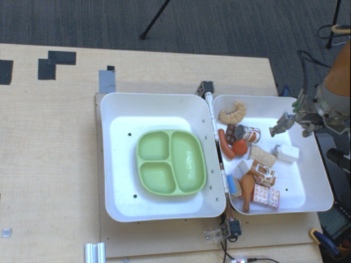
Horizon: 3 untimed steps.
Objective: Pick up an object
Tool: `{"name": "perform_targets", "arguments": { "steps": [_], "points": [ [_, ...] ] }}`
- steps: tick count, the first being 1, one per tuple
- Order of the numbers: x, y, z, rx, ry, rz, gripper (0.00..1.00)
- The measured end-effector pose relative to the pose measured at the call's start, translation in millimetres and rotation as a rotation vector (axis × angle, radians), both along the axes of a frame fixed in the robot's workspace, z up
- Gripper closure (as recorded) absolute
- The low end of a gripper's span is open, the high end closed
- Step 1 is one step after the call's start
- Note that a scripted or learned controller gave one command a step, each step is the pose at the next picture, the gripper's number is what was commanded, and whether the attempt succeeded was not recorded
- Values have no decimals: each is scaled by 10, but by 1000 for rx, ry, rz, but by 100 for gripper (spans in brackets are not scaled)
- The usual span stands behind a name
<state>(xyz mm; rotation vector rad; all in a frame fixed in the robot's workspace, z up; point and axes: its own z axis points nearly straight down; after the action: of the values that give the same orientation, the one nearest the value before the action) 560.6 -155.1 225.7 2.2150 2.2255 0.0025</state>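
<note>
- camera view: the two-finger gripper (286, 123) of the grey arm with its orange band (339, 75) is seen at the right of the frame, above the upper right part of the right shallow white bin (315, 193); whether its fingers are released or clenched cannot be told, and nothing is seen between them.
- the step in hand is judged to be the approach, with no object picked yet.
- the small white block (286, 153), lying apart from the pile just below the gripper, is judged the easiest target; a straight descent centred on it would be advised, so that the bin wall is not struck.
- the crowded items at centre are better avoided, since neighbours could be caught between the fingers.
- right bin contents: a tan curled croissant-shaped toy (233, 113) at upper left, a red sausage-shaped toy (225, 144), a round red tomato-like ball (240, 147), a small red-and-white can on its side (247, 133), a beige cracker-like slab (263, 157), a brown drumstick-shaped toy (247, 187), and a red-and-white patterned packet (266, 198) at lower centre.
- left shallow white bin (118, 147): a light green three-compartment plastic tray (170, 162) lies at its middle, with nothing seen in its compartments.
</note>
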Motion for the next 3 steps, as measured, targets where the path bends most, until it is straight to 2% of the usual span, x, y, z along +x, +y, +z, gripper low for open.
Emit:
{"name": "perform_targets", "arguments": {
  "steps": [1,2,3],
  "points": [
    [500,-6,-1225,-1,-2,-2,0],
    [-15,-82,-1397,-1,-2,-3,0],
    [-485,243,-1388,-1,-7,-3,0]
  ]
}}
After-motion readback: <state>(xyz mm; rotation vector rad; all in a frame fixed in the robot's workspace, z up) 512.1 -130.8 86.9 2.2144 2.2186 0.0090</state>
